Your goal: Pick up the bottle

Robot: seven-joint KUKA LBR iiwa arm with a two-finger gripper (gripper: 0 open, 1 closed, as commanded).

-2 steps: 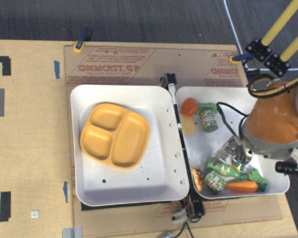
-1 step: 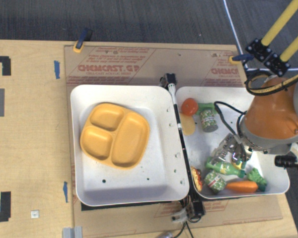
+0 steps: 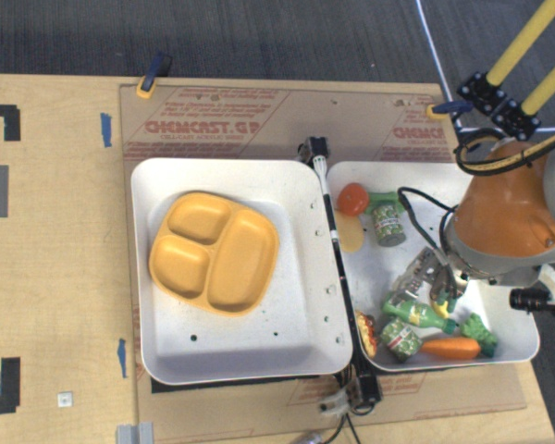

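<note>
Cardboard covers the bench under two white bins. Within the right bin (image 3: 527, 340), the gripper (image 3: 427, 283) hangs low over the green bottle (image 3: 424, 315), which lies near that bin's front wall beside a carrot (image 3: 451, 348); whether anything is pinched cannot be told.

Divided plate (image 3: 214, 252) in left bin (image 3: 157, 345); bottle (image 3: 420, 315), carrot (image 3: 450, 348) in right bin (image 3: 523, 340).

the left bin (image 3: 166, 340) has lots of room around the yellow tray (image 3: 215, 251). in the right bin (image 3: 527, 340), the floor at 12 o'clock is bare, but toys crowd 6 o'clock: a carrot (image 3: 451, 347), a green bottle (image 3: 421, 314), a can (image 3: 387, 224) at 10.
</note>
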